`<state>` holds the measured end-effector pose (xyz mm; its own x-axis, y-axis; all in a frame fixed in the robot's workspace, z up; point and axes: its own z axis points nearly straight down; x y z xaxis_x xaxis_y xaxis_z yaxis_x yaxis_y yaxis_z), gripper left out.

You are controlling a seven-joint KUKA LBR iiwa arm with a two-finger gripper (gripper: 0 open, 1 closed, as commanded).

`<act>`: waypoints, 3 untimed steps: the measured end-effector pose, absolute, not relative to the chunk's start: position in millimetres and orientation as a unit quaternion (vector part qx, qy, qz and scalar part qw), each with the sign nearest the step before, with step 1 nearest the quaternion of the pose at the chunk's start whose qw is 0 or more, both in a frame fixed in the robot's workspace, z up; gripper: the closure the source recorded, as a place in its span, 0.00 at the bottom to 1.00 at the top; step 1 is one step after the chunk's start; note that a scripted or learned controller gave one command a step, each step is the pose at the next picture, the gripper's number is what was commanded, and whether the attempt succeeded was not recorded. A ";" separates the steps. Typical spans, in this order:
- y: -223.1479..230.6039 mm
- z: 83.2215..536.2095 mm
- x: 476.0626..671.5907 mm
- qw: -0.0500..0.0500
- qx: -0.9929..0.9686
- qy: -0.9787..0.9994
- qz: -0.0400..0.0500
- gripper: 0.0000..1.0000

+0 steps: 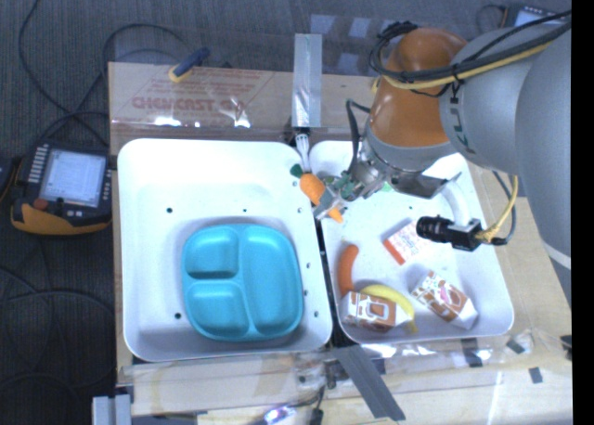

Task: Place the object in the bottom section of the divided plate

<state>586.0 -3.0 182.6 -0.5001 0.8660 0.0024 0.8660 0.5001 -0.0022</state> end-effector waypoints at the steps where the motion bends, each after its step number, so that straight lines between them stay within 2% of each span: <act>1: 85.2 208.2 554.3 0.001 -0.411 -0.912 0.000 1.00; 2: 129.8 122.5 576.8 -0.004 -0.380 -0.925 -0.002 1.00; 3: 119.5 109.7 544.6 -0.033 -0.347 -0.937 -0.022 1.00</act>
<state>544.6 119.5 109.7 -0.7576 0.6511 -0.0459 0.6483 0.7587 0.0632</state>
